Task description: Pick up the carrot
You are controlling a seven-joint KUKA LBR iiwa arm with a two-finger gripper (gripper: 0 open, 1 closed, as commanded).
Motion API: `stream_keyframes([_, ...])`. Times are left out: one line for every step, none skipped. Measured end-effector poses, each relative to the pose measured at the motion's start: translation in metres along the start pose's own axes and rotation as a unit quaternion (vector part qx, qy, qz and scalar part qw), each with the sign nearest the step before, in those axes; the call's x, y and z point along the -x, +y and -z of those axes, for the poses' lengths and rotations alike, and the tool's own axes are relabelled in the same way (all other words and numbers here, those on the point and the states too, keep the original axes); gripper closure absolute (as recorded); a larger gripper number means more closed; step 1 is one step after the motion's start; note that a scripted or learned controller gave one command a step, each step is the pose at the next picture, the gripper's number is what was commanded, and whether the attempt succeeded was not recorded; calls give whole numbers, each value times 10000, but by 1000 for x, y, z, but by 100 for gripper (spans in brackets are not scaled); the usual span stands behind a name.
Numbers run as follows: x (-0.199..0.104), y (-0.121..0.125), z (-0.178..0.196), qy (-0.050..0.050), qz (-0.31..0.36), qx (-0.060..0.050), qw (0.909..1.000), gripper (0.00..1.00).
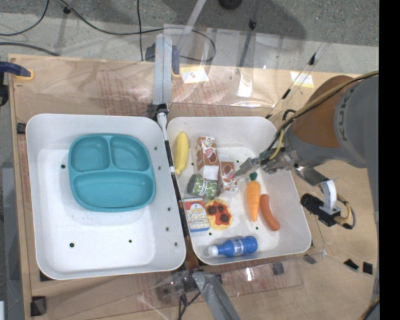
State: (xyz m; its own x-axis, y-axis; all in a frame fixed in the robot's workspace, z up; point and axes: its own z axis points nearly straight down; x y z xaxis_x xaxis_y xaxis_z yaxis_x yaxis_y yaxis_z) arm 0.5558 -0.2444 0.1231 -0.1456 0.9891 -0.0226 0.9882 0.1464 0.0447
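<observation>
The orange carrot with a green top lies lengthwise in the right part of the right bin, next to a reddish sausage on its right. My gripper reaches in from the right and hovers low just above and left of the carrot's green end, close to a red snack packet. Nothing is seen held in it.
The right bin also holds a banana, a brown packet, a green bundle, a toy pizza slice, a small carton and a blue bottle. A teal divided plate sits in the left bin.
</observation>
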Motion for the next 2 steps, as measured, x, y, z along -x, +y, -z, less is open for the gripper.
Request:
stream_keyframes([9, -41, -35, 104, -751, -246, 9968, 0])
stream_keyframes([11, -40, -24, 102, -743, -248, 9969, 100])
